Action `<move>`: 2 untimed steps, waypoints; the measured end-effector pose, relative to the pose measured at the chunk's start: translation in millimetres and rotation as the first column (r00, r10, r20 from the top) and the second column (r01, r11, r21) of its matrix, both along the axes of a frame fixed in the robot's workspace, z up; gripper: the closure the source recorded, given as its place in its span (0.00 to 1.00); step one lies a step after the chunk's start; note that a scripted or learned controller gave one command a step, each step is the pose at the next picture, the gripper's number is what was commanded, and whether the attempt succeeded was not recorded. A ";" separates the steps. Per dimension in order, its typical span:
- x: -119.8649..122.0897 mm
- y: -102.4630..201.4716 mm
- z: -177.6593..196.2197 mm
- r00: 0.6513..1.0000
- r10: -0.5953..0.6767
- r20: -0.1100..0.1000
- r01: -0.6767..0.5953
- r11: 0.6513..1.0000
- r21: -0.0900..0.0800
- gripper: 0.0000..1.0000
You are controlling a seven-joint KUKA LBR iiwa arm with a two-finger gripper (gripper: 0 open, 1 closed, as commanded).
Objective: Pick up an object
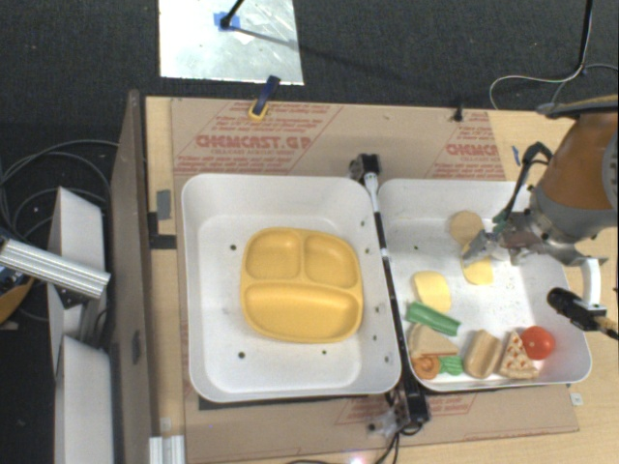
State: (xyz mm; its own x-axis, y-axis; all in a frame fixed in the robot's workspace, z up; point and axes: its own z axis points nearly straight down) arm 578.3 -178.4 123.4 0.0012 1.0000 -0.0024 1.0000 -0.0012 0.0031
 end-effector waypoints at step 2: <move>91.3 -3.4 19.5 1.000 0.002 0.003 -0.002 1.000 0.001 0.00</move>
